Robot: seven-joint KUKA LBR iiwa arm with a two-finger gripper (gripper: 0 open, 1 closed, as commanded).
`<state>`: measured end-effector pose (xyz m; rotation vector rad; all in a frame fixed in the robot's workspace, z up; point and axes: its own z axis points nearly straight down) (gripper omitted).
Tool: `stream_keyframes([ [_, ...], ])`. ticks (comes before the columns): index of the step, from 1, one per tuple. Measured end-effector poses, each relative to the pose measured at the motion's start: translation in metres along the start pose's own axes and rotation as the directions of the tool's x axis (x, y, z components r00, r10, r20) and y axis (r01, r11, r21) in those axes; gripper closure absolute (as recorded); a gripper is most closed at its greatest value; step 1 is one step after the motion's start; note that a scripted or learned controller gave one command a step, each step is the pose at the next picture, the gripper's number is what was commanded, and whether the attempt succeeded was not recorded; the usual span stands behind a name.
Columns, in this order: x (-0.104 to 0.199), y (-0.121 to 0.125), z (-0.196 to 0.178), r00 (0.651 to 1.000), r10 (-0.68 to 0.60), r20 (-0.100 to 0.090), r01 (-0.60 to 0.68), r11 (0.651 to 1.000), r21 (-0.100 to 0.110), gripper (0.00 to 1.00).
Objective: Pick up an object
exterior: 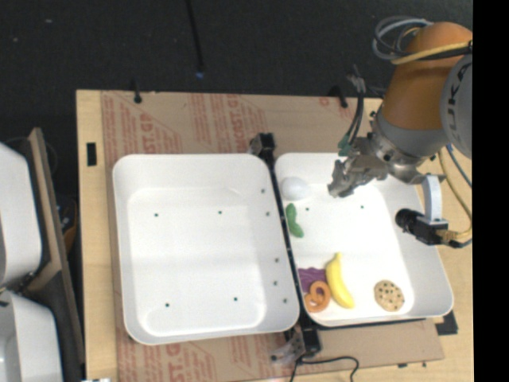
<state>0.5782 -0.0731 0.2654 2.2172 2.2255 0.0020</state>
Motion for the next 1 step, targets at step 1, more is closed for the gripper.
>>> stream_keyframes([
  [1,0.0536,0.0025,0.0071,1.000,0.000,0.000,0.000,1.000,0.001,1.00],
])
